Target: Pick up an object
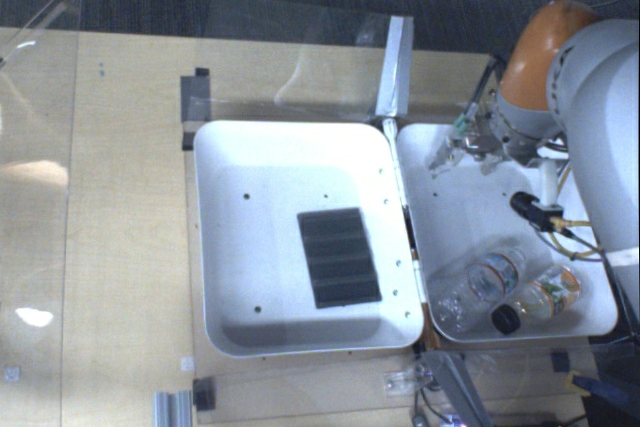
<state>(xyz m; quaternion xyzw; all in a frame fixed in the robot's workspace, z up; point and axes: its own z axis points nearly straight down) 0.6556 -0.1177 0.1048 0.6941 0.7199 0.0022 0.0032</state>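
Fig. 1. I see pincer [452,147] over right bin [455,215], far corner; cannot tell its state, view poor. Clear bottles [495,280] lie at bin's near edge, well apart. Black ridged pad [338,257] in left bin [230,215]. Nothing apparently picked yet; whole pick remains.

Claw [447,153] low — arm [560,75] bent
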